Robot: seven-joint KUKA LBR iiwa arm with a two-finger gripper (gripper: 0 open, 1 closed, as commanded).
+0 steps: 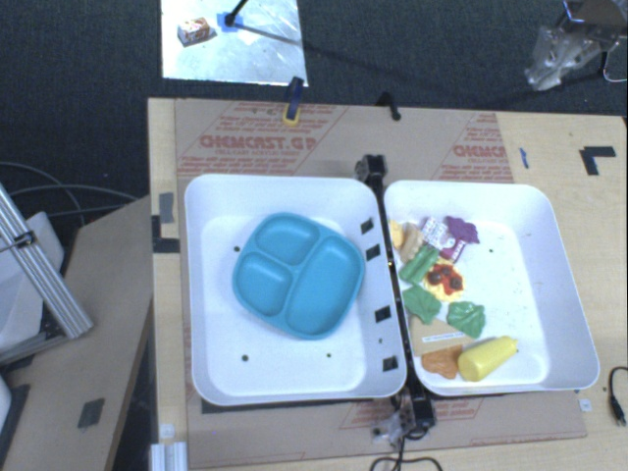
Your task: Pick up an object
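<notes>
Gripper [574,42] at top right, grip state unclear; yellow mustard-like bottle [488,357] lying in right bin [564,263]

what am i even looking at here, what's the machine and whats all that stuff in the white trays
One camera looks down at a slant on a bench with two shallow white bins. The left bin holds a blue divided plate. The right bin holds small toy foods: a yellow piece, green pieces, a purple one. The machine is a robot arm; its gripper shows at the top right, away from the bins. It is meant to pick up an object. Nothing is seen held.
</notes>
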